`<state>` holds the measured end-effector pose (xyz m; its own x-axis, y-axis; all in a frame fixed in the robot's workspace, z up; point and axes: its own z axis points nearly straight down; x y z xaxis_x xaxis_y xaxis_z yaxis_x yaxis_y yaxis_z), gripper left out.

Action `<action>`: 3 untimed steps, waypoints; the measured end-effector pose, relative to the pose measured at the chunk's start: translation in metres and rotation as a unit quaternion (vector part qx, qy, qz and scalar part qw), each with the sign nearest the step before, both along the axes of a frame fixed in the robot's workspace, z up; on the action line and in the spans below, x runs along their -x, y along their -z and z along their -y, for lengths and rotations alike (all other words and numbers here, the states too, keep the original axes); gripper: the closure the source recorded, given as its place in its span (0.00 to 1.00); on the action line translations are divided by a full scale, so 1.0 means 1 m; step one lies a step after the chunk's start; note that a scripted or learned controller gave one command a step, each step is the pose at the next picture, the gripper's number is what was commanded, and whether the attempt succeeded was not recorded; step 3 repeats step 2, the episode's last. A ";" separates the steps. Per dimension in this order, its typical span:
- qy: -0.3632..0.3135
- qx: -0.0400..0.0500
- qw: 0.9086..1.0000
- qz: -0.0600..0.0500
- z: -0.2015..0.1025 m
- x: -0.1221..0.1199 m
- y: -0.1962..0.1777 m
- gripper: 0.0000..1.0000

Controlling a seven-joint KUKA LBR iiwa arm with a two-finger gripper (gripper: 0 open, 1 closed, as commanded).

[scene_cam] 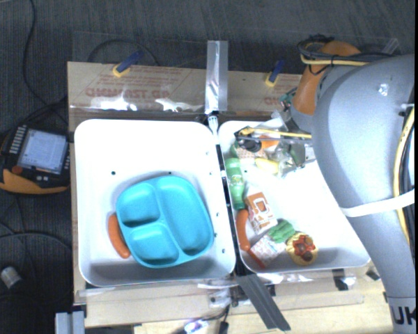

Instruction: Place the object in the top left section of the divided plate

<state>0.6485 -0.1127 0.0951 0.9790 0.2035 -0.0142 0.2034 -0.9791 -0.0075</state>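
The blue divided plate lies in the left bin with all its sections bare. A brown sausage lies on the bin floor against the plate's left edge. My gripper is low over the far end of the right bin, under the grey arm. A small yellow item lies just below it, and I cannot make out whether the two touch.
The right bin holds a green bottle, an orange-and-white carton, a second sausage, a green item, a white-and-red packet and a red-and-yellow item. The arm covers the bin's right side.
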 end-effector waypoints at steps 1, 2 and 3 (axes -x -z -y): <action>-0.002 -0.001 1.000 0.008 0.075 -0.004 0.007 1.00; -0.009 -0.014 1.000 -0.001 0.088 -0.019 0.007 1.00; -0.009 -0.014 1.000 -0.001 0.088 -0.019 0.007 1.00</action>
